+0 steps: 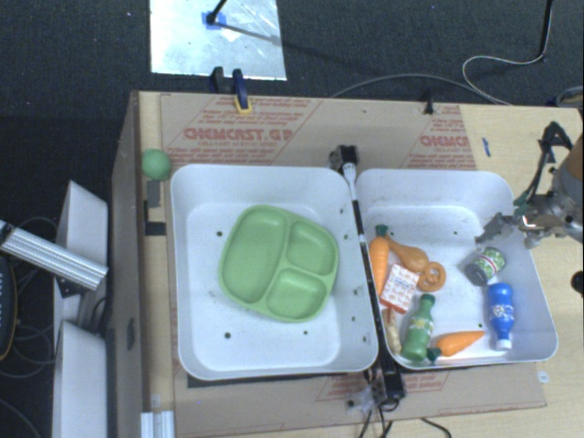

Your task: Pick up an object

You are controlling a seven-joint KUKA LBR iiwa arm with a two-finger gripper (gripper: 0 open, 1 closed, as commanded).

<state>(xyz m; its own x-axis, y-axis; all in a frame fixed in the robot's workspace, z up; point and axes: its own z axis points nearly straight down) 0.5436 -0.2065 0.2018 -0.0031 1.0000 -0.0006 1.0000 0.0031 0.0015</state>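
At right bin's right wall, gripper [500,229] is seen w/ fingers spread, nothing betw. them, just above a small can [486,264] on the bin [438,199] floor. Blue bottle [500,314] lies below can; carrots, green bottle [419,328] nearer divider.

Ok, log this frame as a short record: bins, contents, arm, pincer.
left bin: holds a green divided tray
right bin: holds toy food along its left and lower sides
items: two carrots, green bottle, blue bottle, small can, red-and-white packet, orange ring
arm: reaches in from the right edge
pincer: over the right bin's upper right part, just above the small can; nothing seen between its fingers
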